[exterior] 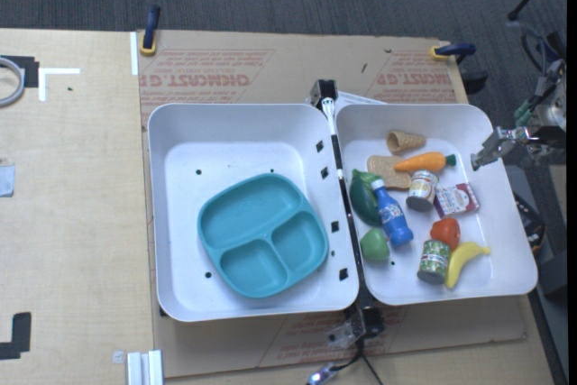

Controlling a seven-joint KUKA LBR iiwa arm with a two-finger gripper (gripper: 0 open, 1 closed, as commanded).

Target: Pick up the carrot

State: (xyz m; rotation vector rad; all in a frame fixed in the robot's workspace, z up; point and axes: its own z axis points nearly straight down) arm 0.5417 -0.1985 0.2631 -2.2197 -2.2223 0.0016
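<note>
The carrot (422, 163), orange with a green tip pointing right, lies in the upper part of the right bin (505, 284). It rests between a tan cone (406, 141) above and a small can (420, 190) below. My gripper (487, 154) sits at the right bin's upper right rim, to the right of the carrot and apart from it. Nothing is seen held in it.
The right bin also holds a bread slice (388, 169), a dark green vegetable (363, 197), a blue bottle (390, 214), a red-and-white packet (455, 199), a red fruit (444, 232), a green can (434, 259), a banana (464, 261) and a green fruit (374, 245). A teal divided plate (261, 234) lies in the left bin (171, 194).
</note>
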